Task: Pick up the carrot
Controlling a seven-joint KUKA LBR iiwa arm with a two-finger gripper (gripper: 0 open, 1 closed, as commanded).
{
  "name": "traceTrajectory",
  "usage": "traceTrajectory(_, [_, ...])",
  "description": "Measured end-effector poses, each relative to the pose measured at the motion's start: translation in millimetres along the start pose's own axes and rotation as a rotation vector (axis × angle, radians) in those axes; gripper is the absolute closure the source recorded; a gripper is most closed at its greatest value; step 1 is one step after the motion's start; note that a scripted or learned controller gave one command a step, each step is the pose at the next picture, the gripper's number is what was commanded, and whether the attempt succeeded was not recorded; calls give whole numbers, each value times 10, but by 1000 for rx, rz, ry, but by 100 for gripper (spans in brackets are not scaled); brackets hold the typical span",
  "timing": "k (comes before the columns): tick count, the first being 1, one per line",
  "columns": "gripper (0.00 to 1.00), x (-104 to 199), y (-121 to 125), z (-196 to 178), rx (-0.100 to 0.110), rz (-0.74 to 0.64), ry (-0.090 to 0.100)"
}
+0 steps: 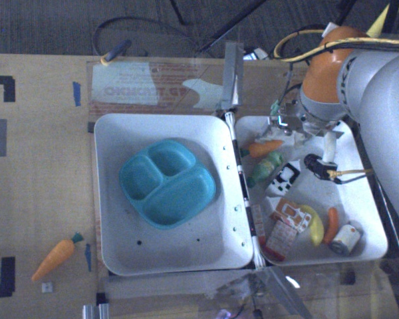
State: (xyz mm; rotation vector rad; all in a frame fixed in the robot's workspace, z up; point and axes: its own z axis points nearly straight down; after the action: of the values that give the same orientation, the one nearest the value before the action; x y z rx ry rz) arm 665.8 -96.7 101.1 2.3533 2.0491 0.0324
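Bench (40,178): 1 carrot (53,258) lies outside the bins, left of left bin (110,244) | left bin: blue tray (167,183) | right bin (369,211): 2nd carrot (265,148) at far-left corner, just beside gripper (287,126) | gripper: poised over that corner, grip state unclear from here

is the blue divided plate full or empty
Empty: the blue plate in the left bin shows bare compartments, nothing lying in them.
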Motion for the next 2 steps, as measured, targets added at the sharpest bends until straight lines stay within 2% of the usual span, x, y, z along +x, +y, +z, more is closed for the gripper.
traceTrajectory(1, [0,165,-117,-853,27,72,-3])
traceTrajectory(2, [0,-153,58,-61,14,-296,-1])
